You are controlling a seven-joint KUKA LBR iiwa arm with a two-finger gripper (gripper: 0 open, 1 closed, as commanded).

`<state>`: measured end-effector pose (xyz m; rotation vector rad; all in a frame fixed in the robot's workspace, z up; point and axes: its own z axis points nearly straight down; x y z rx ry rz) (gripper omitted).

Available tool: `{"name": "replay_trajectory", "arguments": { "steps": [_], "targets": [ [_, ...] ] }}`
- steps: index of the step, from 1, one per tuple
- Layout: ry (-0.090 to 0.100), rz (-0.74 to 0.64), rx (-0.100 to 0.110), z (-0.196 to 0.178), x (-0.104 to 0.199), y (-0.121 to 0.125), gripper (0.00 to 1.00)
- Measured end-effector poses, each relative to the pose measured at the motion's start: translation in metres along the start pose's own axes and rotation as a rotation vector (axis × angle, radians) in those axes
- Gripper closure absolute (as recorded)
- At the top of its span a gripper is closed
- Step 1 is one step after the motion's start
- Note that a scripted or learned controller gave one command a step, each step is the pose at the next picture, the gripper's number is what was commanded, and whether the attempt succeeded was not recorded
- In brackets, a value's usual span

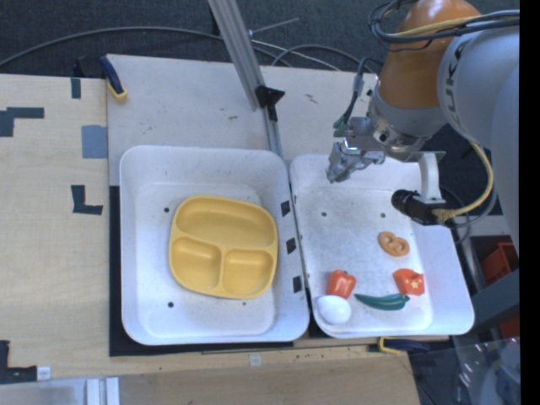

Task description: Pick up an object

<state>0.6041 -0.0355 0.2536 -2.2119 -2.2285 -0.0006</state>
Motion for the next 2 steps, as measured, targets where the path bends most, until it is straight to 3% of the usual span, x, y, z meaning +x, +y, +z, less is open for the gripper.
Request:
{"name": "replay_trajectory", "arguments": {
  "steps": [2],
  "targets": [
    [0.0, 0.0, -0.001, 0.006, 0.103, 0.035, 1.0]
  ]
}}
